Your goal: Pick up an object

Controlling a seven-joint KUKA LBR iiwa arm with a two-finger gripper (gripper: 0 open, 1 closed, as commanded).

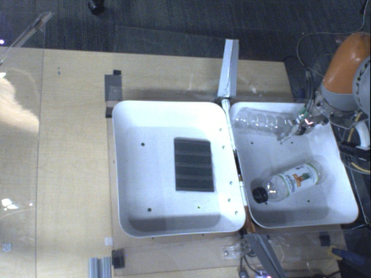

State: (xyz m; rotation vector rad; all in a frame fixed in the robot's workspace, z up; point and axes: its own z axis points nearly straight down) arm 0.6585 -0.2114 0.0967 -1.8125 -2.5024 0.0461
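Observation:
A clear, crumpled plastic bottle (264,120) lies along the far wall of the right bin (342,210). My gripper (294,128) hangs low at that bottle's right end, touching or just beside it; which one I cannot make out. Nearer the front of the same bin lies a clear bottle with a black cap and a green-and-orange label (288,182), on its side, cap toward the left. In the left bin (130,132) a dark ribbed rectangular block (194,164) lies flat in the middle.
The arm with its orange band (345,59) comes in over the right bin's far right corner. A grey upright bar (228,68) stands behind the seam between the bins. Cables run along the bench's right edge (353,149).

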